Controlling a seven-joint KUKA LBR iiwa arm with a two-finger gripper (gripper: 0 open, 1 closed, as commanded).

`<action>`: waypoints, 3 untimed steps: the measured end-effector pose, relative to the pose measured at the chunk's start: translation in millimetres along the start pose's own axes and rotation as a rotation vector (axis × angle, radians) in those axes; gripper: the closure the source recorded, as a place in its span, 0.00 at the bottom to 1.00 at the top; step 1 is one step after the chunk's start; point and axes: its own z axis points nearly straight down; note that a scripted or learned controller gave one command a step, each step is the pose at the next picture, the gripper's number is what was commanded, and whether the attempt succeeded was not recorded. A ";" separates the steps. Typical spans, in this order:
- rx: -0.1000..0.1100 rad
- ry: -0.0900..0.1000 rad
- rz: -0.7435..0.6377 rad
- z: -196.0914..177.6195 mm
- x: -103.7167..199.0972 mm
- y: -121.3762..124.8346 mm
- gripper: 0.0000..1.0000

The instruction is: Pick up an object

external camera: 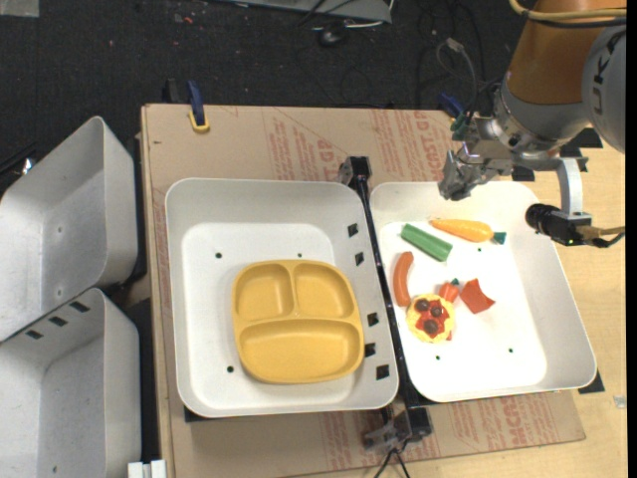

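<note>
- The arm [567, 48] enters from the upper right corner, a thick grey limb angled down and to the left.
- An orange band [572, 28] wraps the limb above the wrist — broad, rounded, and the largest part of the arm in view.
- Below the band, the grey wrist [532, 118] narrows toward a metal flange with cables and small fittings clustered around it.
- The tool [458, 185] hangs from the wrist at the arm's lowest, leftmost end — dark, pointing downward with a slight lean to the left.
- Its tip is small and shadowed; nothing can be seen held at it.
</note>
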 end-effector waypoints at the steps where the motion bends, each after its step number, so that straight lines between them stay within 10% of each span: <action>1: 0.002 0.000 0.000 19.5 53.7 -4.7 1.00; 3: 0.000 0.000 -0.001 19.0 167.4 -20.7 1.00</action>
